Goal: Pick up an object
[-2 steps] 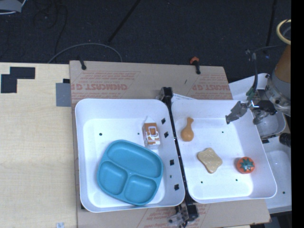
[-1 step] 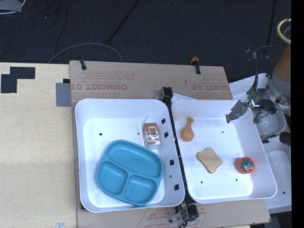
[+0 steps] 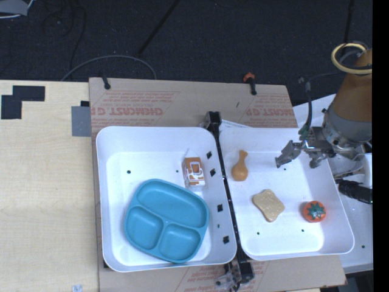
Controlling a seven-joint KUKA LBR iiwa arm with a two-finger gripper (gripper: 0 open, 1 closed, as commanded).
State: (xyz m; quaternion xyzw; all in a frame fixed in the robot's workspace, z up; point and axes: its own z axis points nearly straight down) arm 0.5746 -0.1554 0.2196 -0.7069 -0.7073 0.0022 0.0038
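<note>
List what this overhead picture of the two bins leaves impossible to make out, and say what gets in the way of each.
- Gripper, camera view: too small and slanted to tell whether its fingers are open or shut.
- Small carton in the left bin: its print is too small and blurred to read.
- Arm: cut off by the right edge, so its base is unseen.
- Blue tray: hides the bin floor beneath it.

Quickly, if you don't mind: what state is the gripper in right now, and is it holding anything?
Gripper: over the right bin, nothing seen between its fingers; open or shut cannot be told.
</note>
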